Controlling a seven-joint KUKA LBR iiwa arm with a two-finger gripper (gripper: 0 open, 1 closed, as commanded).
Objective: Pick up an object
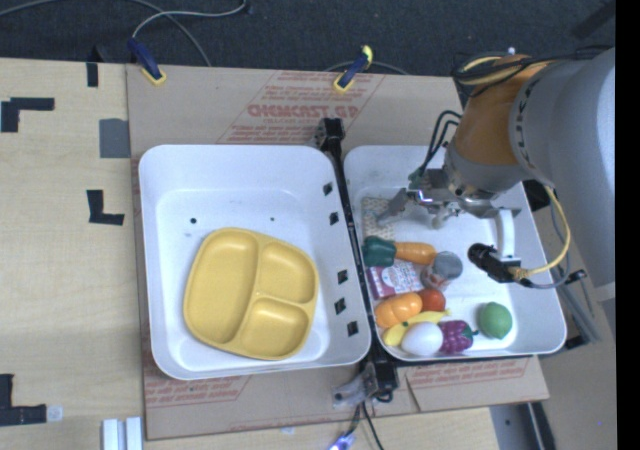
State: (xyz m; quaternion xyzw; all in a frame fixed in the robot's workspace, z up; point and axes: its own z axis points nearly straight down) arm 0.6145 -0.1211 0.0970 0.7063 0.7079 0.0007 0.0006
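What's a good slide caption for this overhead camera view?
Robot arm reaching over a bin of toy food, beside a bin holding a yellow tray.

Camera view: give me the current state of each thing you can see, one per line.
Gripper: above the right bin's rear, nothing visible between its fingers.
Yellow divided plate: lying flat in the left bin, compartments up.
Right bin: holds a pile of toy food along its near and left sides.
Carrot: lying on its side.
White egg: resting at the near edge.
Green ball: resting apart from the pile.
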